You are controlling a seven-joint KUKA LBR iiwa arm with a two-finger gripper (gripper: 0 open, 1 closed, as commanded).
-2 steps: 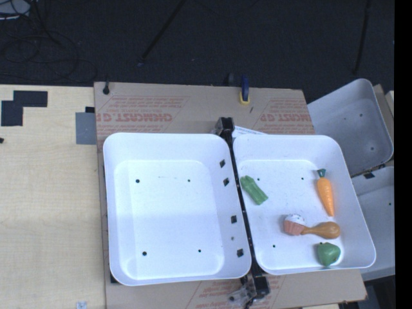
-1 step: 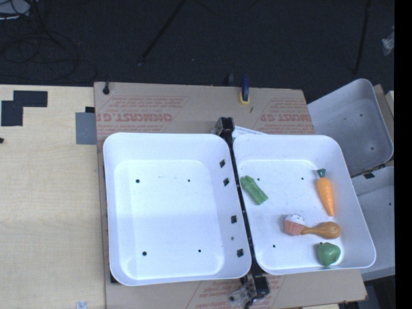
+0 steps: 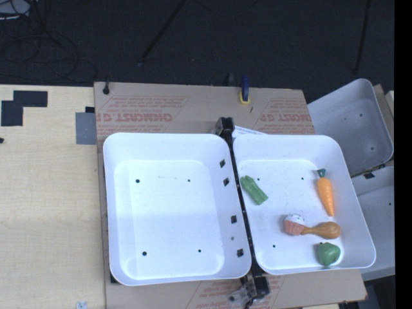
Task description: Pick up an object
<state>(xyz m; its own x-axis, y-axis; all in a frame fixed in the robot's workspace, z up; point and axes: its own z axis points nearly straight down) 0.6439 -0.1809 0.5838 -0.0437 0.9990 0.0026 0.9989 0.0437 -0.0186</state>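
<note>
All four toys lie in the right bin (image 3: 347, 172), lower right of the frame: a green block (image 3: 253, 190) near the divider, a carrot (image 3: 325, 195) running top to bottom, a drumstick (image 3: 313, 228) lying crosswise, and a green pepper (image 3: 328, 254). The pincer's state cannot be told.

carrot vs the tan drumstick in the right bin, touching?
Apart. The camera view shows bare white bin floor between the carrot tip and the drumstick below it.

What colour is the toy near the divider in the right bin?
Green: the toy lies slanted beside the divider, seen in the camera view.
</note>
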